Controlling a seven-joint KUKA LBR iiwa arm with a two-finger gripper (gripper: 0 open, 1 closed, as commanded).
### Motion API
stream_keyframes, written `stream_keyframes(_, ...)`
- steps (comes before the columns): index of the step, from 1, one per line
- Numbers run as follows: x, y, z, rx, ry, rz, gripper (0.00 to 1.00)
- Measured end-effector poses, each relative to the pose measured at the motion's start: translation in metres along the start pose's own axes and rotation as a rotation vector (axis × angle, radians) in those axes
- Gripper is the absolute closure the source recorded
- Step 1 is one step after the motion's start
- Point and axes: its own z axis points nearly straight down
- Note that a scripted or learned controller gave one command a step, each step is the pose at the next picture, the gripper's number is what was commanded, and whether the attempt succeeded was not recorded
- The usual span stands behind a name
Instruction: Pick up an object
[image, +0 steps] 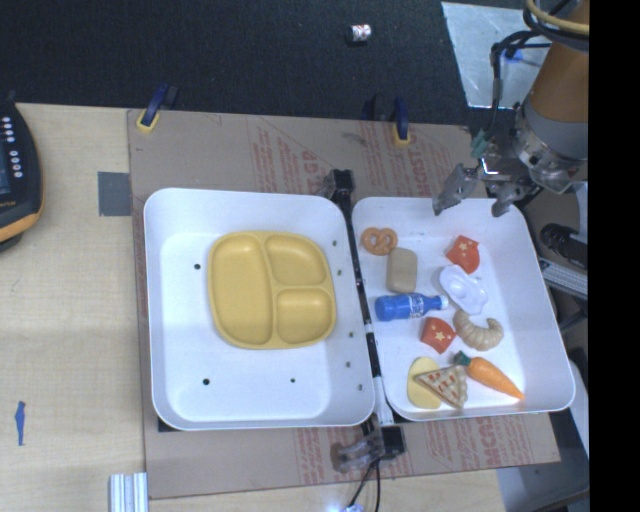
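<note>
**Tool spread over the far rim, nothing taken**

Poised at the far edge of the right bin (545, 300), tool (474, 194) with both fingers splayed wide and nothing between them. Hanging apparently above the rim rather than down among the toys, though height hard to judge from this slanted view. Probably parked there as a start pose for a descent, wide enough to straddle a small item.

Crowded below and toward the near side of the tool: a pretzel (379, 240) and tan block (402, 269) off to its left, a red piece (462, 253) almost straight beneath, a clear wrapper (464, 291) just beyond that. Further on, a blue bottle (408, 305) lying flat, long axis running across the bin, cap end pointing toward the right wall. Beyond again, a second red piece (438, 332), a croissant (479, 333), a pizza slice (445, 385), and a carrot (494, 378) lying aslant, tip toward the near right corner.

Well away to the tool's left, in the left bin (160, 300), a yellow divided plate (271, 289), lying flat and apart from everything else.

Nearest candidate by position: the red piece. Tight packing around the bottle, likely awkward for wide fingers.
</note>
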Motion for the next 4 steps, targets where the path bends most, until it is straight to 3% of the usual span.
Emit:
stream_keyframes(1, 0.005, -0.008, 0.191, 0.014, 0.002, 0.001, 0.0)
stream_keyframes(2, -0.029, 0.03, 0.187, 0.026, 0.007, -0.001, 0.0)
stream_keyframes(3, 0.012, -0.053, 0.154, 0.005, 0.003, 0.002, 0.0)
stream_keyframes(4, -0.019, -0.112, 0.189, 0.007, 0.002, 0.005, 0.0)
